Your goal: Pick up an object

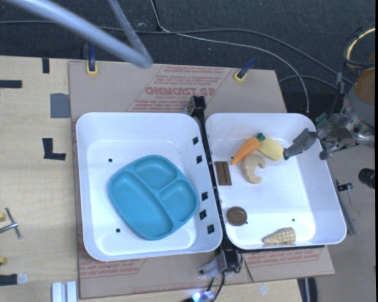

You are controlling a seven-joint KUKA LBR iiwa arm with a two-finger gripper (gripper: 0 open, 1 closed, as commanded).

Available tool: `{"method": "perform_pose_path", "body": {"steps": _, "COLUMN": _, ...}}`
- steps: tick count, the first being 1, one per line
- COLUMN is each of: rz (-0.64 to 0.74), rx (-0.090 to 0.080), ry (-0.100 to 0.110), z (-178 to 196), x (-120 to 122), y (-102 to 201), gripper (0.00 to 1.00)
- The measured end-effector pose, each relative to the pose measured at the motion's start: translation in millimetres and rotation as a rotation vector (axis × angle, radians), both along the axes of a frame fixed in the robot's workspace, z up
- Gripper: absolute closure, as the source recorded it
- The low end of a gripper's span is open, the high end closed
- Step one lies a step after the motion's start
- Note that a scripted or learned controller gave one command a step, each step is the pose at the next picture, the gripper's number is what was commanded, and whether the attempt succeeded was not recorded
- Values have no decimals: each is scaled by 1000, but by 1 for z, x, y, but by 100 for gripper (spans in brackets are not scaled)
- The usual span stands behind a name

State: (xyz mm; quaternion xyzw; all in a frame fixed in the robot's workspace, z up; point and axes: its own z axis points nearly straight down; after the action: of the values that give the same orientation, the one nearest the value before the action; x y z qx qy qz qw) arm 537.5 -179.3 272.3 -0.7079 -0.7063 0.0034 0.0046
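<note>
I am in the approach step: my gripper (300,145) hangs over the right bin (315,187), nothing visibly between its fingers, and I cannot tell whether they are parted. Just beside its tip lie a yellow lemon-like piece (271,149), an orange carrot (246,150) and a cream banana-shaped piece (254,168). Next I would judge it needs lowering onto the yellow piece.

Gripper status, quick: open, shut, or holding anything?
Gripper: at the right bin's upper right, beside the yellow piece; nothing seen between its fingers; open or shut cannot be told.
</note>
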Motion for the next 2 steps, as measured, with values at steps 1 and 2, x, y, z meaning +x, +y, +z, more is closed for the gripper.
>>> {"method": "perform_pose_path", "body": {"steps": 1, "rz": 3, "rx": -2, "ry": -10, "z": 5, "x": 2, "y": 0, "gripper": 0}}
{"method": "perform_pose_path", "body": {"steps": 2, "rz": 2, "rx": -1, "ry": -4, "z": -57, "x": -4, "y": -4, "gripper": 0}}
